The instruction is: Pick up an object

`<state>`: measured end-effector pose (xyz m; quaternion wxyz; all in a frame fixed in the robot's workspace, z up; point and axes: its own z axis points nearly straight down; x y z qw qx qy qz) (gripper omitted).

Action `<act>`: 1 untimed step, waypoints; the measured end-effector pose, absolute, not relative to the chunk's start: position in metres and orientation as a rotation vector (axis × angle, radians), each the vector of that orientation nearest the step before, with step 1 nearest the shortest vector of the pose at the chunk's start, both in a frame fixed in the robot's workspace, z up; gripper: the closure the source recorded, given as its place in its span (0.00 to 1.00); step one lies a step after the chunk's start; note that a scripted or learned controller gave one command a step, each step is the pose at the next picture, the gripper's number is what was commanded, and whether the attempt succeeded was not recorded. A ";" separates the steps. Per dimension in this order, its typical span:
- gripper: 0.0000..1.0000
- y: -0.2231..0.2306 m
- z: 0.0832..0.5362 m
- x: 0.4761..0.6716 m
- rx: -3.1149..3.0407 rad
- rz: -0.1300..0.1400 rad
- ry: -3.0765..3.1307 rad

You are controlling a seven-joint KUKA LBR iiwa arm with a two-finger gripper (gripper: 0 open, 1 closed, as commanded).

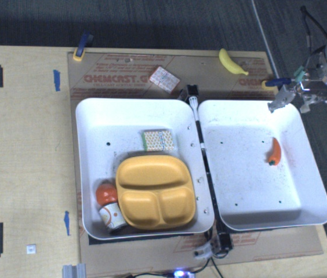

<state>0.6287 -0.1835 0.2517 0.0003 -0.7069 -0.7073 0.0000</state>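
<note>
Pincer (282,101) hangs over the right bin's (250,213) far corner — grip unreadable — carrot (275,151) well apart below it.

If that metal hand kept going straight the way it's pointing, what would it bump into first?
Probably the right bin's white floor near its far corner. The hand points down-left over that rim; the carrot lies further in. Depth is unclear.

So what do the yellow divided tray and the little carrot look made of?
The yellow divided tray looks like moulded plastic: smooth, one even colour, rounded compartments, soft sheen. The carrot looks like a plastic toy, uniformly orange with a green tip, though it is too small to be sure.
</note>
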 end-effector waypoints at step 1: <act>0.00 -0.178 0.086 0.605 -2.223 -0.002 -2.224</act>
